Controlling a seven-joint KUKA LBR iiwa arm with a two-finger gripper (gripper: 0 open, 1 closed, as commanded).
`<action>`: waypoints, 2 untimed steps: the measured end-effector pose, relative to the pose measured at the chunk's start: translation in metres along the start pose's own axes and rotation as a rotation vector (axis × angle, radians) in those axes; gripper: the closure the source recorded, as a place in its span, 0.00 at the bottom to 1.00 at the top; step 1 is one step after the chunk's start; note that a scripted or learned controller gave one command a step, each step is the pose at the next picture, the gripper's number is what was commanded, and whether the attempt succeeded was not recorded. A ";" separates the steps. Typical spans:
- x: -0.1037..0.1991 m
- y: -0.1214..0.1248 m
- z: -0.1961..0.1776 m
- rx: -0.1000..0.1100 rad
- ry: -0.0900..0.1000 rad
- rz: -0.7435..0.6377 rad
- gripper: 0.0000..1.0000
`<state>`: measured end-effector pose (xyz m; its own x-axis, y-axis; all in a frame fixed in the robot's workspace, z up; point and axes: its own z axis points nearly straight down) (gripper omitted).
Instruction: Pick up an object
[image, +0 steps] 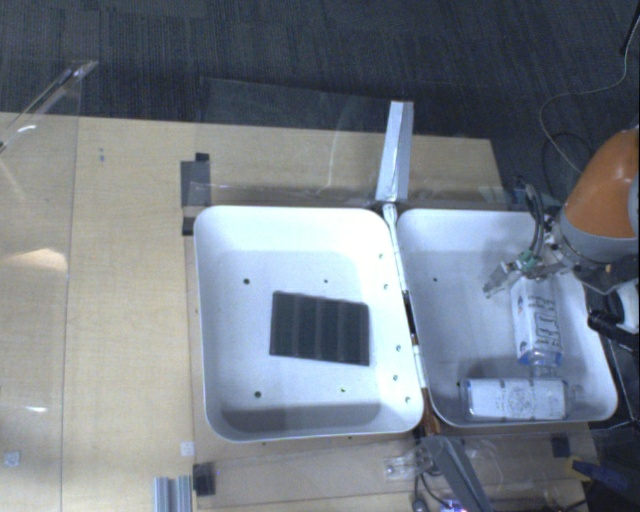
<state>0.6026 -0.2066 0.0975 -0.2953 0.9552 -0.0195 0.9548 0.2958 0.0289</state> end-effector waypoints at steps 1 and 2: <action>0.003 -0.009 0.001 0.002 0.002 -0.198 0.00; 0.022 -0.071 0.004 0.010 0.011 -0.275 0.00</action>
<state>0.5286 -0.2061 0.0909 -0.5437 0.8392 -0.0147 0.8391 0.5439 0.0136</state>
